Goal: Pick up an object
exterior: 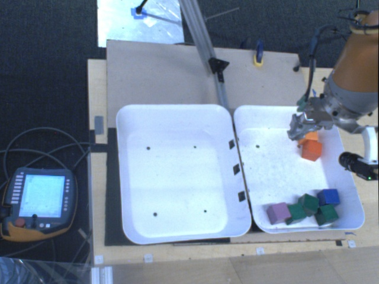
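My arm (358,64) enters from the right, over the upper right corner of the right bin (266,120). The orange band sits above the grey wrist, and the wrist points down and to the left into the bin.

My hand (303,126) hangs low over the upper right part of the right bin. It is directly above and touching, or almost touching, the orange block (311,148). The block's top edge is hidden under the hand. I cannot tell whether the hand is released, clenched or grasping the block.

Four more blocks lie clustered in the near right corner of the same bin, well apart from the hand:
- pink block (277,212), leftmost
- two green blocks (303,206), in the middle
- blue block (328,197), rightmost, touching a green one

The left bin (177,114) sits beside the right bin on the desk (160,70). A pendant (38,203) with a lit screen lies to the left of the desk.
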{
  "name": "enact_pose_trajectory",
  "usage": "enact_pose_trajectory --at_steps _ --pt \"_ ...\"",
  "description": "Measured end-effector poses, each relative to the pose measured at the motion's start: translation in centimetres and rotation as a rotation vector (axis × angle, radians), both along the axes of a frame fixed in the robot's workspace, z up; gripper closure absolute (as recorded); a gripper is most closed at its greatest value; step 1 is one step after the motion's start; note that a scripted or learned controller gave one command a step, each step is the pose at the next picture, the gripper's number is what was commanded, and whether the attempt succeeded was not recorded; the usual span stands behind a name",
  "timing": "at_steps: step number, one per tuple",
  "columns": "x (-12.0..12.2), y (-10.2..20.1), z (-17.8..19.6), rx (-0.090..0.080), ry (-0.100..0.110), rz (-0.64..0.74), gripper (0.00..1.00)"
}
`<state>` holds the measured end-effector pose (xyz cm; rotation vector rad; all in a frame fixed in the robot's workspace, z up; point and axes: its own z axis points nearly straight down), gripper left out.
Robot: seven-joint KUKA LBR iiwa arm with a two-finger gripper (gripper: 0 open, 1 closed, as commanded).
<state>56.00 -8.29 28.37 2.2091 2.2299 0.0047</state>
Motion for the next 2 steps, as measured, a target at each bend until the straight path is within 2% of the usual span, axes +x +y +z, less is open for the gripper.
enact_pose_trajectory --at_steps 1,2 --pt "1.4 4.0 -1.1 0.0 0.002 0.0 1.0" --pt "4.3 9.5 -1.5 0.001 0.0 0.001 1.0"
